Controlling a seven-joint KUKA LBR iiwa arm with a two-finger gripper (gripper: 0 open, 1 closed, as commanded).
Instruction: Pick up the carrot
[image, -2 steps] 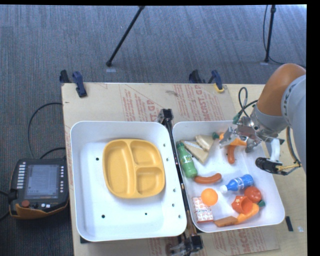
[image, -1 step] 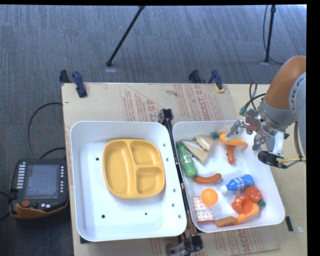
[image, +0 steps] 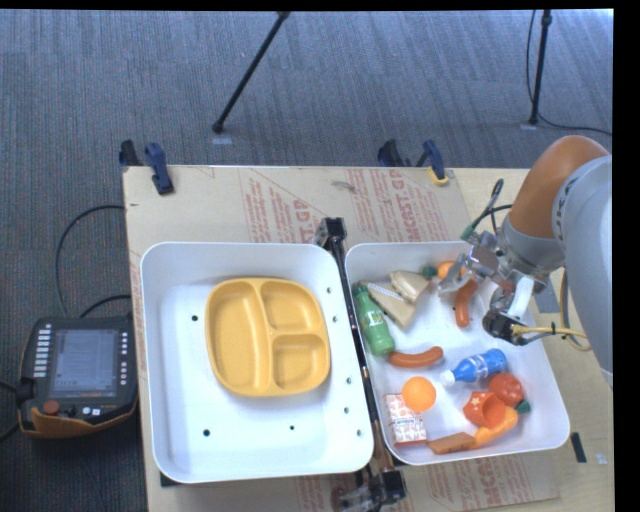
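Right bin, far edge: carrot (image: 443, 269) sits here, a short orange piece with a green end pointing left, close to the far wall and partly covered by the claw.
Claw: gripper (image: 470, 278) hangs over the far right part of the right bin (image: 555, 425), just right of the carrot. Can't tell from here how far open it is or whether it has hold of anything.
Arm: grey arm (image: 590, 250) with an orange band, comes in from the right.
Next to the carrot: bread wedge (image: 400, 295) to its left. An orange-red stick (image: 463, 305) lies just below the claw.
Right bin, left side: green bottle (image: 376, 325) along the left wall. Sausage (image: 417, 357) is near the middle.
Right bin, near side: orange ball (image: 419, 393), patterned packet (image: 404, 418), blue bottle (image: 477, 367), red tomato (image: 506, 388), orange cup (image: 484, 409), and a long orange-brown piece (image: 452, 442) by the near wall.
Left bin: left bin (image: 180, 440) holds one yellow divided plate (image: 268, 335), three compartments, lying flat.
Bench: both bins side by side, touching. Blue clamps (image: 158, 165) on the far edge.
Floor, left: teach pendant (image: 80, 375) beside the bench.
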